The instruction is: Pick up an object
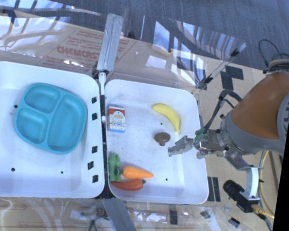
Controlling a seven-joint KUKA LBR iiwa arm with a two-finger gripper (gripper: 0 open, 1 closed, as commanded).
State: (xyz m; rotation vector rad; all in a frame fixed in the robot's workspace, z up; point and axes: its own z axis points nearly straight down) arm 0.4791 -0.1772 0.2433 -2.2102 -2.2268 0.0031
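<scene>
Two white bins side by side; I've got the gripper (179,146) over the right bin (198,176), just right of the brown knob (162,138), below the banana (167,115). Jaw state: can't tell. Risk: fingers nudge the knob and it rolls away

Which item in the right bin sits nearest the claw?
The small brown round piece, just left of the claw. The banana, carrot and small box lie farther off.
</scene>
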